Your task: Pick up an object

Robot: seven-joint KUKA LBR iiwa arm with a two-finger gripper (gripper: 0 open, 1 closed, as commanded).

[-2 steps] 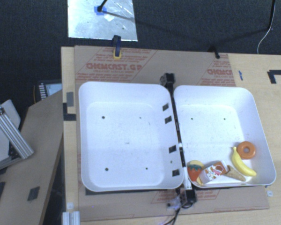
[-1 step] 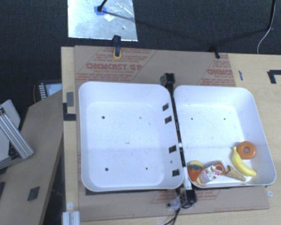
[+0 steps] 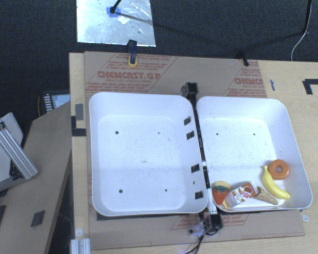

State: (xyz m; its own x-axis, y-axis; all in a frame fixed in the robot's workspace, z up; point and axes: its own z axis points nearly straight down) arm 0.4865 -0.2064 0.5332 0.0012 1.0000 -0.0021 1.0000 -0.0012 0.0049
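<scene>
Several small toy foods lie along the near edge of the right bin (image 3: 238,123). A yellow banana (image 3: 272,184) curves beside an orange ring-shaped donut (image 3: 279,168) at the near right. A red and white packet (image 3: 241,193) lies next to a brown cone-like piece (image 3: 266,196). A red and orange round fruit (image 3: 220,191) sits in the near left corner of that bin.
The left bin (image 3: 140,152) adjoins the right one, joined by a black clipped seam (image 3: 197,152). Both rest on a cardboard sheet (image 3: 164,70) on the bench. A metal plate (image 3: 115,14) lies on the dark floor beyond. An aluminium frame (image 3: 8,147) stands at left.
</scene>
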